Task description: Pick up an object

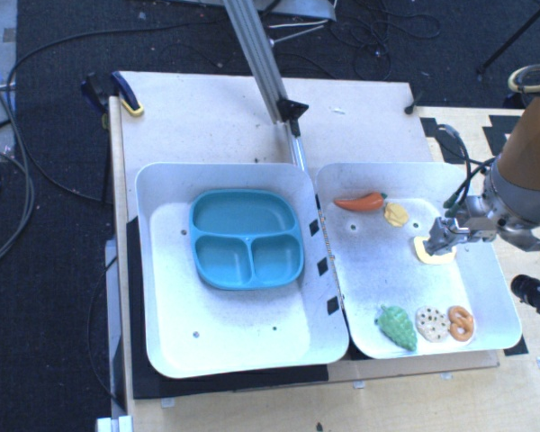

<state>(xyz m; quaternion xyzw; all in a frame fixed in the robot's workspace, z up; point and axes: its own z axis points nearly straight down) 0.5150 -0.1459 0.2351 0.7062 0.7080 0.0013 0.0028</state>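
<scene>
gripper (439,239) | grip state unclear | low over yellow piece (435,255) | right bin (486,282)

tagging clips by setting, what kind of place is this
Most likely a robotics lab bench set up for grasping trials. A grey arm's gripper works over two white bins, toy food such as a carrot and pretzel serves as props, and loose cables trail across the dark floor.
</scene>
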